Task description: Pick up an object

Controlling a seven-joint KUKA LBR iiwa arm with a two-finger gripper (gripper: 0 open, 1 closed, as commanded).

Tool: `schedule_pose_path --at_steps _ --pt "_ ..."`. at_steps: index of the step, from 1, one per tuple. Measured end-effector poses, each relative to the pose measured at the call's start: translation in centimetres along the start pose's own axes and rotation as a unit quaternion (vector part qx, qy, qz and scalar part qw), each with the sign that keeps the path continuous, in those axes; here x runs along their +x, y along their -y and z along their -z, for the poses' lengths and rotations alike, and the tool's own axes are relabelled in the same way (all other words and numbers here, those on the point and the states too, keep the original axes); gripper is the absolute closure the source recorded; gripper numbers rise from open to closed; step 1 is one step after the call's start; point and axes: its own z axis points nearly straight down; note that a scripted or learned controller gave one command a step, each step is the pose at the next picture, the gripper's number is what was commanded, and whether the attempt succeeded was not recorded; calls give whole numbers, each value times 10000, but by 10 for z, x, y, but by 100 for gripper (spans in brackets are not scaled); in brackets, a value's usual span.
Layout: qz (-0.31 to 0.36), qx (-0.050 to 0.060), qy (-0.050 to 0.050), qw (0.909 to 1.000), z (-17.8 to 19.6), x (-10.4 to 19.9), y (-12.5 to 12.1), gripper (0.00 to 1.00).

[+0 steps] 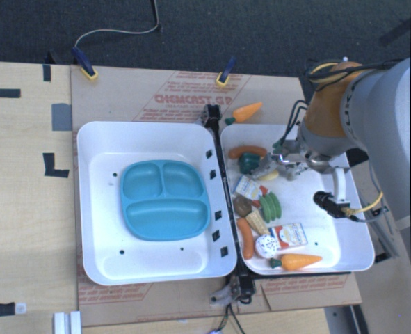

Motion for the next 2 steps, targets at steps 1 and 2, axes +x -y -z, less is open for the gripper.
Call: schedule_pose_path --at_steps 1,2 --pt "4 179 31 9998 -2 34 -45 0" --pt "1 134 49 9999 8 34 -46 100"
